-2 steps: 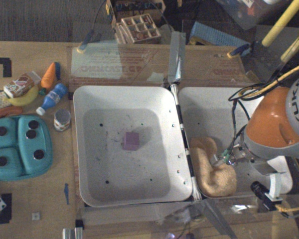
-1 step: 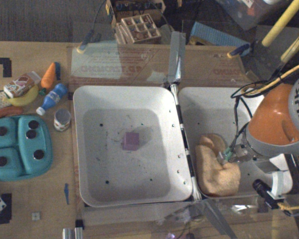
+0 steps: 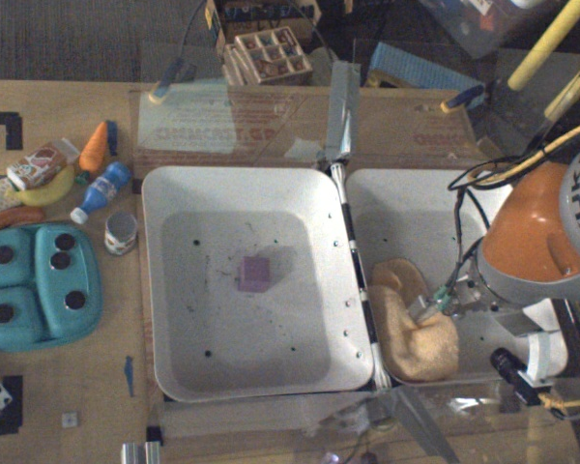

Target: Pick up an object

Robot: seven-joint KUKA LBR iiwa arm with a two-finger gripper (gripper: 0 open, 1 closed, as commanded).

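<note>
Tan plush toy (image 3: 416, 327) lying in right bin (image 3: 406, 196), directly under & touching hand (image 3: 435, 305); slumped against bin's left wall, likely why approach comes from the right side. Hand pressed down into toy's top, tips sunk in fabric, so can't tell how far open or whether anything gripped. Purple block (image 3: 254, 274) well to hand's left, alone mid left bin (image 3: 174, 201). Probably grasp step, lift not yet done. Soft body may squash & slip out.
</note>
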